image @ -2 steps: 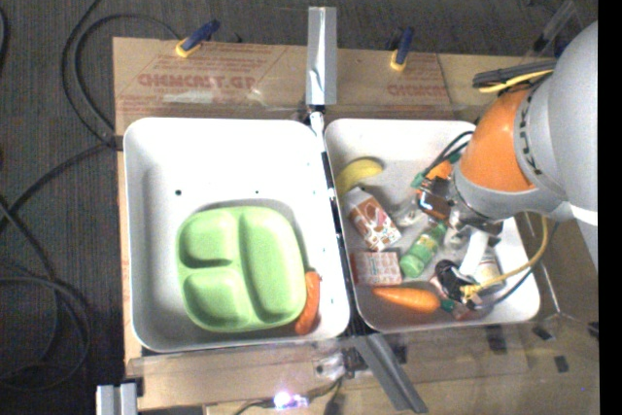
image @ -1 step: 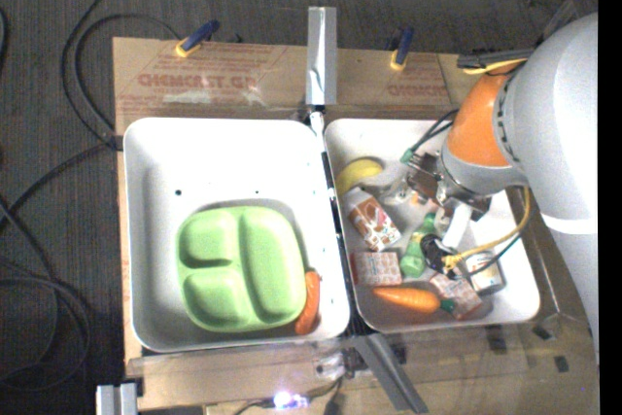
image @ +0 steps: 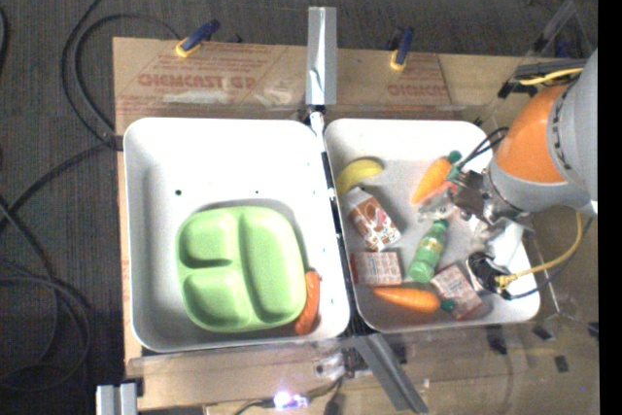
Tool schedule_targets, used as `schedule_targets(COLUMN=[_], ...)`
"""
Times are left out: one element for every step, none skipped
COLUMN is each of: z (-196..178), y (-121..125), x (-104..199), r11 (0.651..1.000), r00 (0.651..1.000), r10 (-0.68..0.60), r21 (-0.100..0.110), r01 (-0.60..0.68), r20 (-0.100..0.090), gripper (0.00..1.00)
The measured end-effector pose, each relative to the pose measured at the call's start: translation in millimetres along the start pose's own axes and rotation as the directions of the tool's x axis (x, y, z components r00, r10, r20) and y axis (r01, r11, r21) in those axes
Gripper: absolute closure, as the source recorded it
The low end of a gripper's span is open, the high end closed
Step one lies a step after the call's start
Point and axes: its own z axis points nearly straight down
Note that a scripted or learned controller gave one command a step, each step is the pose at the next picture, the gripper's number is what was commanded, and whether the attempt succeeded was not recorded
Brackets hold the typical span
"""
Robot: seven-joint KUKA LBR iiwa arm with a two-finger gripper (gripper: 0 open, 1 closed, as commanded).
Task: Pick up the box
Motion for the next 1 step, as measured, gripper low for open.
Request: schedule_targets(z=[-5.4], y=[-33.7], x=[-34.4], r11=[0.991], r00=[0.991], r10=[-0.133], r21=[-0.009], r01=[0.133], r20=[-0.017], gripper=[0.00])
